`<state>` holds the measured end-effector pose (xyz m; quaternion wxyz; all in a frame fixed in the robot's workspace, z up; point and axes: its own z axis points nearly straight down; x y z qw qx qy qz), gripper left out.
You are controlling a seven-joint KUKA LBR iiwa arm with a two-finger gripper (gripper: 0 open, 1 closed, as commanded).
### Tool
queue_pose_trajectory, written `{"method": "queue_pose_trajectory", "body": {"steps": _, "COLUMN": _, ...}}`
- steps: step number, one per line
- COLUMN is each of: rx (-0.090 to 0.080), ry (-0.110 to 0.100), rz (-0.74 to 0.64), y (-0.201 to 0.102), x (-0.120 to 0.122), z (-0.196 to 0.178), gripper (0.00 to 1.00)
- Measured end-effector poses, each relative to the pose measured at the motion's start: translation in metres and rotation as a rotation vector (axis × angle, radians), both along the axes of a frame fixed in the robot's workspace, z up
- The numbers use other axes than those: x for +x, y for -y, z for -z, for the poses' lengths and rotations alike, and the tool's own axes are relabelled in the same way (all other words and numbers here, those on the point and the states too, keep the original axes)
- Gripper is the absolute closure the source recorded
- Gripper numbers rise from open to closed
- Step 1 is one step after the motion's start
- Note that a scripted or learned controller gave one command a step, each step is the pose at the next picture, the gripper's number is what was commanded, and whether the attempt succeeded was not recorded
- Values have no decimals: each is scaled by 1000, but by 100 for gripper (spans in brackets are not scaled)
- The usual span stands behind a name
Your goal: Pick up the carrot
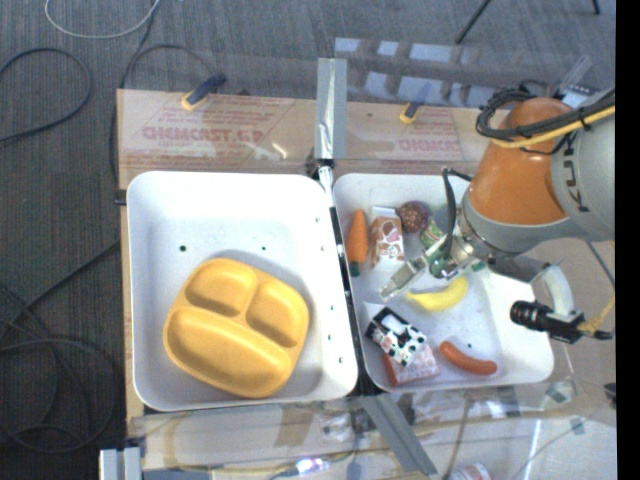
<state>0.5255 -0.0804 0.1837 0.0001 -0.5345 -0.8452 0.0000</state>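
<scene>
Camera view is looking down on two shallow white bins sitting side by side, the left bin point(150, 218) holding a yellow moulded plastic tray with three compartments point(238, 325). The right bin point(520, 363) is carrying the clutter: a small orange carrot with a green stem end point(357, 238) is lying upright along the bin's left wall, just beside a pinkish printed packet point(385, 240). Near these are sitting a dark reddish round fruit point(413, 215), a yellow banana point(440, 295), a black-and-white patterned block point(397, 336) and a red-orange sausage point(468, 359).

The grey arm with its orange band point(515, 173) is reaching in from the right, and its two-finger gripper point(398, 280) is hovering low over the middle of the right bin, its pale fingers point(395, 282) pointing toward the bin's left side. They are looking close together with nothing between them, though the slant is making the gap hard to judge. The tips are sitting just above the banana and near the packet, short of the carrot.

Judging by this, the pick is not yet made: the carrot is resting untouched on the bin floor. What is remaining is closing the distance to the carrot, gripping across its narrow body, and lifting it free of the wall and the packet.
</scene>
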Motion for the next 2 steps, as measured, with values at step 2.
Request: {"method": "queue_pose_trajectory", "body": {"steps": 2, "rx": -1, "ry": 1, "rz": 50, "y": 22, "x": 79, "z": 34, "gripper": 0}}
